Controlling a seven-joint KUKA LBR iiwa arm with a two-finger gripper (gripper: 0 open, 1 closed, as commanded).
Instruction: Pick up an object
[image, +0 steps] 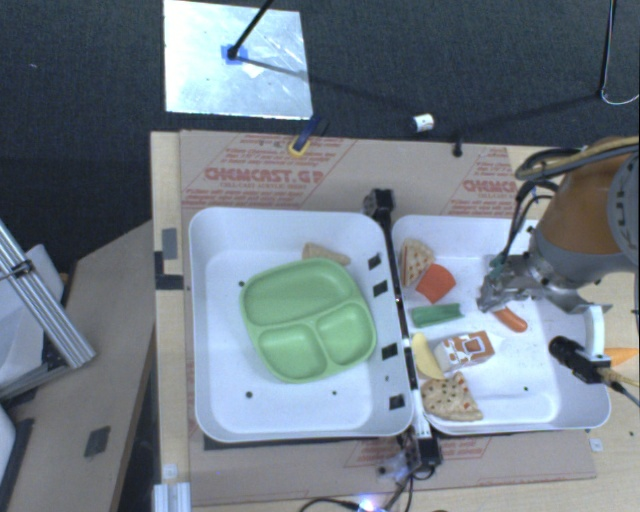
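The right bin (570, 405) holds several toy foods. A pizza slice (415, 262) and a red-orange piece (435, 283) lie at its back left, with a green strip (435, 314) just in front of them. In front of those lie a yellow wedge (424, 356) and a small orange-and-white carton (467, 349), and a second pizza slice (450, 397) lies at the front. A small red sausage (512, 321) lies mid-bin. My gripper (494, 297) hangs low over the bin, just left of and behind the sausage.
The left bin (215, 400) holds a green divided plate (305, 320) and a tan bread piece (327, 254) behind it. A black-clipped divider (392, 300) separates the bins. The arm's orange-banded body (590, 215) looms over the right bin's back right.
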